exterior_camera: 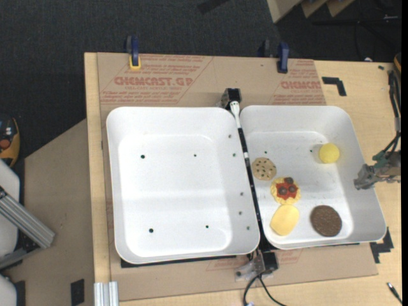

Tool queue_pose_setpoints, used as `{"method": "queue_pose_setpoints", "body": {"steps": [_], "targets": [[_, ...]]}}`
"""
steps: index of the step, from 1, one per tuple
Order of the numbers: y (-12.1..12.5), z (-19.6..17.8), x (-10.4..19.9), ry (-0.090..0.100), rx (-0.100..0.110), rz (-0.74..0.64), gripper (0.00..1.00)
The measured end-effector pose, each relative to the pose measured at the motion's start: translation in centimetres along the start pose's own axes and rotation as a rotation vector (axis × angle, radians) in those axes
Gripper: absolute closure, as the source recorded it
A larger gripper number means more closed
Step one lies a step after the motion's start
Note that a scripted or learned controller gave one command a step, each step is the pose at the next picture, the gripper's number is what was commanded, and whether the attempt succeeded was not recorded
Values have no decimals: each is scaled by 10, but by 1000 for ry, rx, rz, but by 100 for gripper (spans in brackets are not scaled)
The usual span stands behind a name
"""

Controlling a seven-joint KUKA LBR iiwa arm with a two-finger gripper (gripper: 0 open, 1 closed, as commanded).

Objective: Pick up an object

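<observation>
The right bin (344,123) holds several small items. A yellow ball (328,153) lies near its far right side. A tan chocolate-chip cookie (263,167) sits by the left wall. Just in front of it lies a yellow piece with red and dark toppings (285,190), then a pale yellow oval (284,220). A dark brown round cookie (326,220) rests at the front right. My gripper (368,177) hangs at the bin's right rim, to the right of the ball and the brown cookie, with nothing seen in it.
The left bin (127,171) stands beside the right one, and a black divider strip (242,152) runs between them. Both rest on a cardboard sheet (159,75) held by blue clamps (132,45). Cables (258,279) trail off the front edge.
</observation>
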State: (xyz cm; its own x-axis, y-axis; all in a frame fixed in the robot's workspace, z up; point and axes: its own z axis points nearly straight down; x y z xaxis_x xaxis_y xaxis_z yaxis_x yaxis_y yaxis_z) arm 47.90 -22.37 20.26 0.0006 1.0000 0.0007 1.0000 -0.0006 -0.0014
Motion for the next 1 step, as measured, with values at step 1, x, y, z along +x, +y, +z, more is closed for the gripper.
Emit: {"method": "queue_pose_setpoints", "body": {"steps": [1], "targets": [[0,1,0,0,0,0,100]]}}
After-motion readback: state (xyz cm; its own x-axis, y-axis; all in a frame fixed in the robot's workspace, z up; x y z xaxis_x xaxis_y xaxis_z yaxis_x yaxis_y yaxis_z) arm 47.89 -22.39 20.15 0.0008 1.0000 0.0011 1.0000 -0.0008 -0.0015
